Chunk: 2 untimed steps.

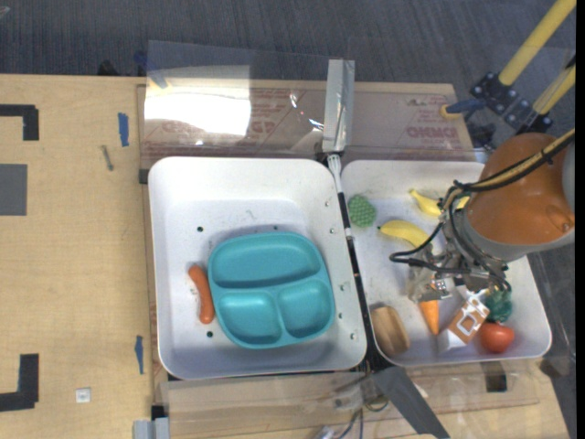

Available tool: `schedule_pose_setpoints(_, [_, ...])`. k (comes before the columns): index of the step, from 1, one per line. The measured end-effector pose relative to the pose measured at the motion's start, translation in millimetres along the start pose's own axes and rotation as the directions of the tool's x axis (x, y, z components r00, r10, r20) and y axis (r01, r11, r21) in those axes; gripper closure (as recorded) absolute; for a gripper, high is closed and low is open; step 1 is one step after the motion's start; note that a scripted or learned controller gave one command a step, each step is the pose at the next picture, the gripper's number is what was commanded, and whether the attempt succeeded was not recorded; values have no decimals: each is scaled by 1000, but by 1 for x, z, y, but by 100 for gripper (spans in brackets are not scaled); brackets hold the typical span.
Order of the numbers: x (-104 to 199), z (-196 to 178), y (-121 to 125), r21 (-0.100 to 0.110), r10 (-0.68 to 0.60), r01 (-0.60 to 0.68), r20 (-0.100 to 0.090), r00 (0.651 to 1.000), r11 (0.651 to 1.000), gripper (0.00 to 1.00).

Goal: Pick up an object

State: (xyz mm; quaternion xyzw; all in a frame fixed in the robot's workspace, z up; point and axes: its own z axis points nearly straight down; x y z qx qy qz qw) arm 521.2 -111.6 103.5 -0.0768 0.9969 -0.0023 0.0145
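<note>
My gripper (437, 282) is low in the right bin (388, 176), under the arm's orange band (523, 199) and a tangle of cables. It hangs just above an orange carrot piece (430, 316) and beside a white and orange carton (466, 323). Close by lie a red tomato (496, 337), a green leafy piece (500, 305) and a brown bread roll (390, 328). Two yellow bananas (405, 232) (424, 201) and a green knobbly ball (362, 210) lie further back. The arm hides part of the bin's right side.
The left bin (174, 245) holds a teal divided plate (270, 286) with an orange sausage-shaped piece (202, 293) along its left. A clear panel (238, 117) and a metal post (338, 108) stand behind the bins. Yellow bars (539, 30) cross the top right.
</note>
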Motion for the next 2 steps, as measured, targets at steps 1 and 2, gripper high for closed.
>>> schedule_pose_setpoints(1, [1,1,0,-1,0,0,-3,1000,1000,0])
schedule_pose_setpoints(2, [17,13,17,0,49,-49,-11,999,999,0])
